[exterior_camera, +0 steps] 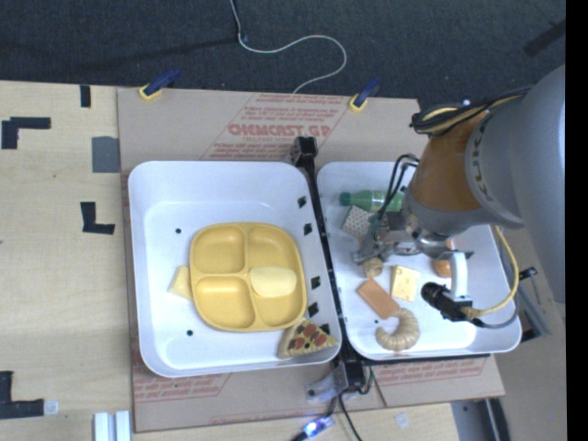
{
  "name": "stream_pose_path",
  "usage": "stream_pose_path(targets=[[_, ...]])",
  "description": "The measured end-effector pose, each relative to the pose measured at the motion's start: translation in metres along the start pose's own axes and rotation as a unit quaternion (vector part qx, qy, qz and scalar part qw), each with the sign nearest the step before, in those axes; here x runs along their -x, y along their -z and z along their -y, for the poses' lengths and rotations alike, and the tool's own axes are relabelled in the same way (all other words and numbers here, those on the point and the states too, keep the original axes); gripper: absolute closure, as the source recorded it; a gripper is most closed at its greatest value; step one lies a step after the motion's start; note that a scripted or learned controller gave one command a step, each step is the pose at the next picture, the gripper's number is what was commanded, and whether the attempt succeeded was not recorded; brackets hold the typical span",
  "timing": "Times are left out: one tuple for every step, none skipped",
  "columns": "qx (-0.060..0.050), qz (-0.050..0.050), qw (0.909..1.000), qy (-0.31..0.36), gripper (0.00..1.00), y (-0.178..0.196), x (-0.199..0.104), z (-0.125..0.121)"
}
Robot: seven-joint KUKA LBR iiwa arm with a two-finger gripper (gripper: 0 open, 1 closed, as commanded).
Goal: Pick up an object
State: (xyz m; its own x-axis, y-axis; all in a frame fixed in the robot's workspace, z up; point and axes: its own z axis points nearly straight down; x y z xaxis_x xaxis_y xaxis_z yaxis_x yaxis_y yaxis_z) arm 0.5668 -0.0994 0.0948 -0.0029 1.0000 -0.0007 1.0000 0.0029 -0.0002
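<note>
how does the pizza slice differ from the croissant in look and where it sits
The pizza slice is a flat triangle with red and dark toppings; the croissant is a plump, curved, plain tan roll. The slice lies in the left bin, by its front right corner just off the yellow divided plate; the croissant lies in the right bin, near its front edge. Both are toy foods lying loose, apart from the gripper.
</note>
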Motion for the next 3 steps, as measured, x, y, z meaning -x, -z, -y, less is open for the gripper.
stream_pose_path(targets=[[0.002, 0.000, 1.0000, -0.001, 1.00, 0.061, -0.004, 0.004], [0.001, 0.000, 1.0000, -0.001, 1.00, 0.106, 0.001, 0.007], [0.001, 0.000, 1.0000, -0.001, 1.00, 0.131, 0.001, 0.007]])
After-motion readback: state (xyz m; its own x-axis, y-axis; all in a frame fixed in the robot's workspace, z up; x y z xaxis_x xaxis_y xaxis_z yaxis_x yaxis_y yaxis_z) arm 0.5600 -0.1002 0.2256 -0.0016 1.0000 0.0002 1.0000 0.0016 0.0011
